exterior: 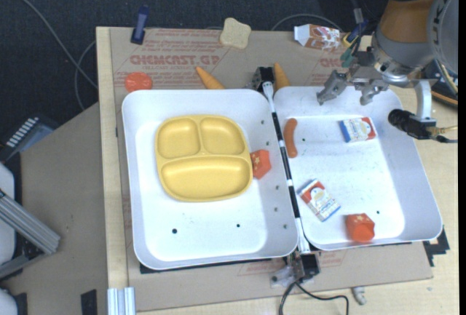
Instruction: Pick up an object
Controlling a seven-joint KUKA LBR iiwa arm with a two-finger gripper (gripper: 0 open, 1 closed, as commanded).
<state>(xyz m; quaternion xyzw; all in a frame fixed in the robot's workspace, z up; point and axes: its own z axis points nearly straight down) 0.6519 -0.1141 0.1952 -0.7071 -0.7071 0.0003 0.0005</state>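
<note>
From my station I see the pincer hovering over the far edge of the right bin, its two grey fingers spread wide with nothing between them. No object is singled out, so I judge by what lies nearest. That is the small blue and white carton, flat on the bin floor just near of the pincer and slightly to its right. It looks light and stiff-sided, likely to crush a little if squeezed hard, so I would close across its short width, at the middle.

The sausage lies along the left wall of the same bin; it seems smooth and rounded, apt to roll or slip, and the wall beside it leaves little room for a finger. The red and white carton sits nearer to me, turned at an angle, well apart from the rest, an easy flat target if the wrist rotates to match. The red-orange block rests close to the near rim; it looks compact and rigid, good for a firm pinch.

In the left bin a yellow divided tray lies flat, too broad for these fingers, with a small orange-red piece touching its right edge
</note>
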